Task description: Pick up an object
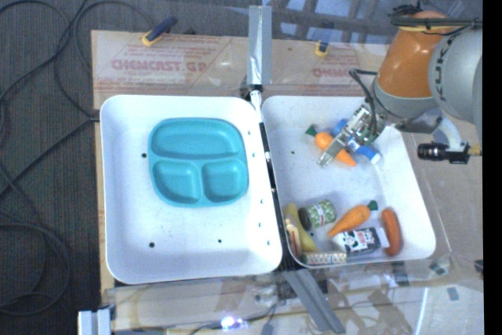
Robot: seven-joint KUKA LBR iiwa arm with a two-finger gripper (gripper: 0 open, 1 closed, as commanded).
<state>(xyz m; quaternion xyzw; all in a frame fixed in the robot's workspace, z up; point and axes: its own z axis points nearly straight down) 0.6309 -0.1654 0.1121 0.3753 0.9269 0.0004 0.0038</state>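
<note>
The grey arm with its orange band [408, 63] reaches in over the far right corner of the right white bin [408, 169], and its metal two-finger gripper [328, 159] hangs low over the far half of that bin, slanting toward the bin's middle. Whether the claw is clenched or released cannot be told.

Just under and beside the gripper lie a small orange carrot-shaped toy with a green tip [323, 140] and a blue-and-white bottle-like piece [365, 149], both crowded against the tool. The carrot toy's long axis runs slantwise, green end toward the far left corner. The middle of this bin's floor, between that cluster and the near edge, lies bare and white.

Along the near edge sit a yellow banana-like piece [296, 231] by the near left corner, a small green can [319, 213], a larger orange carrot [350, 220] lying slantwise with its green top toward the right wall, a black-and-white carton [359, 241], and a reddish sausage [391, 231] near the right wall.

The left white bin [125, 239] holds a turquoise plastic divided tray [200, 161], with wide bare margin toward its near edge.
</note>
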